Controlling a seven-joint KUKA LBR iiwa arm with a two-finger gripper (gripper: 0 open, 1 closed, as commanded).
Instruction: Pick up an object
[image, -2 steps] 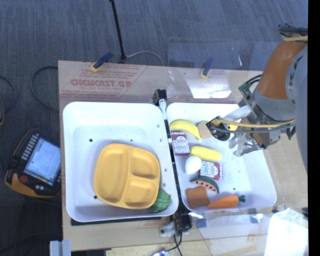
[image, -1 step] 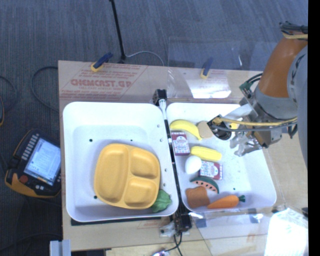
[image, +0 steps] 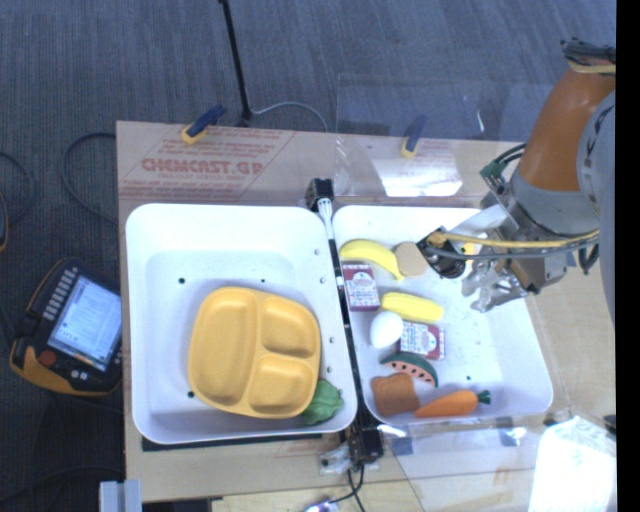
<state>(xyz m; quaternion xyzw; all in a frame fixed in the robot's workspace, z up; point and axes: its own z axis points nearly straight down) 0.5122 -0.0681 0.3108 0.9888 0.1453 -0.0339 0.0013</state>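
While over the right bin (image: 500, 375), hand (image: 487, 295) (downward-pointing)

a single fixed camera sits above the surface (image: 200, 165) and looks down at a slant, far enough back to take in both white bins, the left bin (image: 150, 240) and the right bin (image: 520, 375), plus carpet beyond. the arm (image: 570, 150) enters from the frame's right.

Floor, nine o'clock: a handheld control pendant (image: 72, 327), screen lit, on grey carpet.
Bench, twelve o'clock: two clamps, blue-and-yellow (image: 203, 122), (image: 411, 137).
Above: a black pole (image: 236, 60) rising from the bench edge.
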